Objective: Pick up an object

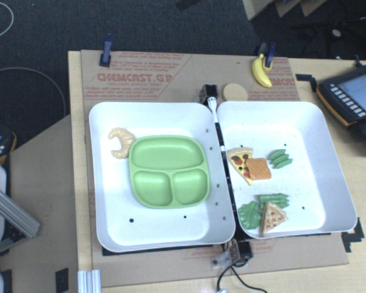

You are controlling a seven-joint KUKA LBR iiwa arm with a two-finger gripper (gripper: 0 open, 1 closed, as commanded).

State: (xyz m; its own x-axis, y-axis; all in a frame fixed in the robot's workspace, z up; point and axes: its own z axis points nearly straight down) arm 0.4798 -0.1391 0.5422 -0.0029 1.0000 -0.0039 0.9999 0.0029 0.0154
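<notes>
The left bin (104,163) holds a green three-compartment plate (169,170) and a tan croissant (122,141) beside the plate's upper left corner. In the right bin (317,163) lie a pizza slice with a toast piece (249,164), a small green pea pod (279,159), a green bean bundle (273,198), a leafy green piece (250,215) and a triangular sandwich wedge (271,217).
A yellow banana (261,71) and a round tan disc (235,92) rest on the cardboard behind the bins. A blue clamp (105,51) grips the board's back left edge. A tablet-like controller (349,96) sits at the far right. Cables trail at the front edge.
</notes>
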